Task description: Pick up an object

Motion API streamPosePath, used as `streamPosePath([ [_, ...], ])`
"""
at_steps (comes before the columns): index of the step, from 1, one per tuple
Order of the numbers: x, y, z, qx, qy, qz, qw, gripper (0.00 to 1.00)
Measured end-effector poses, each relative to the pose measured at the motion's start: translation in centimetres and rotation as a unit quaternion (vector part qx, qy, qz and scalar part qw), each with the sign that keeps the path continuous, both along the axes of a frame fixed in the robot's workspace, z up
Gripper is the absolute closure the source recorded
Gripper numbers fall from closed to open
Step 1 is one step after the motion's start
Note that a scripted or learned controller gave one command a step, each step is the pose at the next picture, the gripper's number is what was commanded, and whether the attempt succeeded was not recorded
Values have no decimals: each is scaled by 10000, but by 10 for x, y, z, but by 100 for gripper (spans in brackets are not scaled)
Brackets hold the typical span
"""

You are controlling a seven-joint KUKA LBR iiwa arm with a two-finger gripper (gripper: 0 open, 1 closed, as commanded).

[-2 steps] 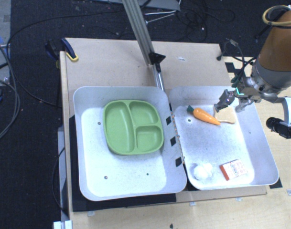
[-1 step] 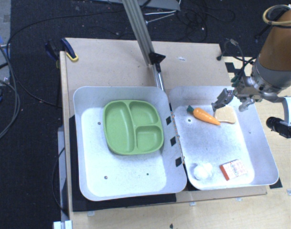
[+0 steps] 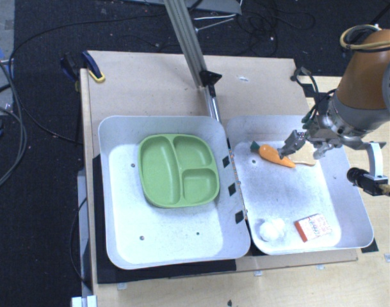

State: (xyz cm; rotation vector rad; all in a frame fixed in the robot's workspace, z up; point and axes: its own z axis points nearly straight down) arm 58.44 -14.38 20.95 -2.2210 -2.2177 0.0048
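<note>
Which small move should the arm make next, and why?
Probably lower the tool a little onto the orange carrot in the right bin. The tool sits just at the carrot's right end, and nothing is seen between its fingers yet.

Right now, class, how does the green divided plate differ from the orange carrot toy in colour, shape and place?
The green divided plate is pale green; the carrot toy is orange. The plate is broad, flat, with three compartments; the carrot is small, slim and tapered. The plate lies in the left bin; the carrot lies in the right bin, close by the gripper. Both rest on a white bin floor.
</note>
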Motion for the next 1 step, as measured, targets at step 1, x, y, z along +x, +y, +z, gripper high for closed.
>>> streamPosePath([
  [1,4,7,-46,2,-2,9,10000,0],
])
